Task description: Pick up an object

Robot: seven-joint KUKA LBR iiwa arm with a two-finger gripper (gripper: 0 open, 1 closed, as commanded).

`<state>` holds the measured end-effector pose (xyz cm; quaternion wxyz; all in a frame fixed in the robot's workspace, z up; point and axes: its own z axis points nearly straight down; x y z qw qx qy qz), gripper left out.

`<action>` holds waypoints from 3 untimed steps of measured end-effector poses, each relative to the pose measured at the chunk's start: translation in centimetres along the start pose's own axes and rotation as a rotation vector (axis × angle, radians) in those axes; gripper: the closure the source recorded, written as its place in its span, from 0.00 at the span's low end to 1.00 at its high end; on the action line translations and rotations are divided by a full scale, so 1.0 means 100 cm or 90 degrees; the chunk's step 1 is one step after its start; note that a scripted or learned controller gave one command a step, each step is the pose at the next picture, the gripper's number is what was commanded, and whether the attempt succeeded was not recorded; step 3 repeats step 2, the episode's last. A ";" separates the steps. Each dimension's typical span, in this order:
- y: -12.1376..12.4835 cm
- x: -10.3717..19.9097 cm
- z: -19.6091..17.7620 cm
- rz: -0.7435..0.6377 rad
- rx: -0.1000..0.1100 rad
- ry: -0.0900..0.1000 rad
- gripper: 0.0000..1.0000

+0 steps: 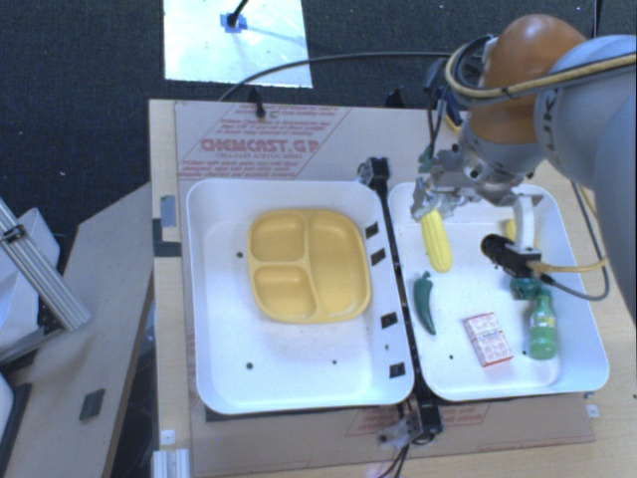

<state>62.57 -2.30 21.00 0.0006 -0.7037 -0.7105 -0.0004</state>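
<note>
**Claw over the corn in the right bin**

Camera view: The grey arm (587,88) comes in from three o'clock, its orange band sitting above the wrist. The claw (430,205) hangs over the upper left part of the right bin (582,361), directly at the top end of a yellow corn cob (436,242); whether its tips are apart, together or on the cob cannot be told from this angle. The cob lies lengthwise, pointing toward six o'clock. Just below it, at six o'clock, lies a green pepper (425,303). At four o'clock from the cob is a small red-and-white box (488,339), with a green bottle (542,329) beside it at three o'clock. The left bin (214,366) holds a yellow divided plate (307,265). Both bins rest on the desk (264,132).
</note>
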 end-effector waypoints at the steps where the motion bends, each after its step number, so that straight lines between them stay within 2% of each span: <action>1: -0.008 0.055 -0.016 -0.001 -0.002 0.001 1.00; 2: -0.023 0.112 -0.017 0.000 0.000 0.000 1.00; 3: -0.023 0.112 -0.017 0.000 0.000 0.000 1.00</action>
